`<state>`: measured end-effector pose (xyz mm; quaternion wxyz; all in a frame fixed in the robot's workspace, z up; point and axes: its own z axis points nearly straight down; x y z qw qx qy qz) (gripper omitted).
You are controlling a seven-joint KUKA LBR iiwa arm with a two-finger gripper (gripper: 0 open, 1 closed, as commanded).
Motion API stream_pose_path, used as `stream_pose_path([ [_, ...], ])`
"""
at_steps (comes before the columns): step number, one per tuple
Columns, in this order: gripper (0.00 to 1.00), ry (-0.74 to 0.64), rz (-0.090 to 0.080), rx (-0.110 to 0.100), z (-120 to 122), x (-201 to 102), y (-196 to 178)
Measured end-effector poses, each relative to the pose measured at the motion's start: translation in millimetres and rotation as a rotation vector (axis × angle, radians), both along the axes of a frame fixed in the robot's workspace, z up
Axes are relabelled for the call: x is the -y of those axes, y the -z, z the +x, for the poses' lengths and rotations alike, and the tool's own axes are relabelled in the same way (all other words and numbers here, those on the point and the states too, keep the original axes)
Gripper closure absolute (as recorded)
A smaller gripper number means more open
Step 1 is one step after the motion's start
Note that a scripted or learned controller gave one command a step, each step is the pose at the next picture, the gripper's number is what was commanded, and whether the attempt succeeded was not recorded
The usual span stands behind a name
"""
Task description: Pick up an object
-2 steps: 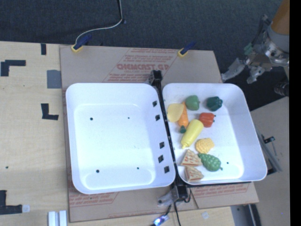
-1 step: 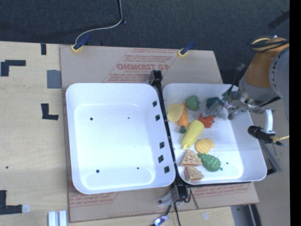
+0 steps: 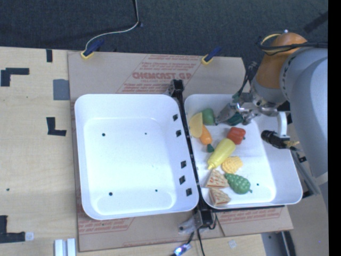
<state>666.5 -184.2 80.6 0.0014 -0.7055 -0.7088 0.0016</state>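
Over the right bin's [image 3: 282,188] far edge, the end effector [image 3: 234,112] is hovering; whether it is spread, I cannot tell. Just near-side of it, a red pepper [image 3: 236,134] is lying, with yellow corn [image 3: 221,152] beyond.

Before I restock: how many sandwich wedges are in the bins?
2, both in the right bin's near-left corner: one wedge beside the green piece, the other wedge just below it. None looks hidden.

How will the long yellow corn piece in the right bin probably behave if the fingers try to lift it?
The yellow corn piece looks like smooth moulded plastic, so probably stiff, light and somewhat slippery. Its rounded, elongated shape may roll. It lies close against the small yellow piece and the sandwich wedge, which could be nudged.
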Motion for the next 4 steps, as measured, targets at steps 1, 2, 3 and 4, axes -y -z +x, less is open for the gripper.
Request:
stream_pose_path([
  [1, 1.00, 0.002, 0.000, -0.001, -1, 2, -11],
  [2, 1.00, 0.008, 0.000, -0.002, 1, -52, -6],
  [3, 1.00, 0.011, -0.012, 0.002, 1, -66, -7],
  [4, 1.00, 0.013, -0.027, 0.003, 1, -73, -8],
])
